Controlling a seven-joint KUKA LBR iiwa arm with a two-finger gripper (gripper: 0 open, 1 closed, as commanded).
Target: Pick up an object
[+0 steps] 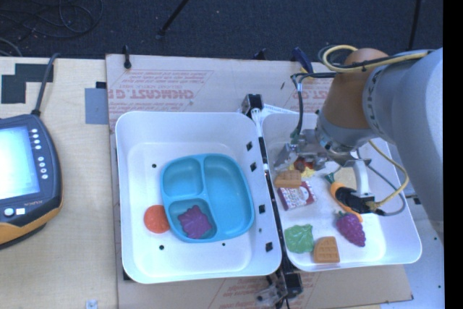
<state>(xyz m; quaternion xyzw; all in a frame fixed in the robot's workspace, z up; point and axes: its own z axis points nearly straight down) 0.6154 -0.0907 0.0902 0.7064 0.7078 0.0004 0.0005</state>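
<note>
One object wanted, so start closest to the jaws. Cannot call the jaws apart or together; too much clutter under the gripper [302, 155], set low in the right bin [409, 246]. Nothing seen clamped.

Just beside the jaws, on the camera side: tan waffle piece [288, 178], lying flat. Probably a light, stiff toy, with a ridged face good for friction. Judged the likeliest target. Best taken across two opposite edges; being flat, hard to bite from straight above.

Touching that piece, one step farther from the jaws: red-and-white packet [297, 196], flat, likely thin and slick, awkward to pinch.

Farther again toward the camera: purple grapes [351, 229], bumpy, probably soft plastic, easy to close on across the bunch. Then green leafy lump [298, 237], with orange waffle [326, 250] just beside it, both likely light.

Well apart from the jaws, past the dividing walls, in the left bin [137, 155]: blue divided tray [217, 181], with a purple lump [194, 221] in the compartment nearest the camera. Just beside the tray, on the side away from the jaws: orange ball [155, 219], round, likely prone to roll or squirt out of a pinch.
</note>
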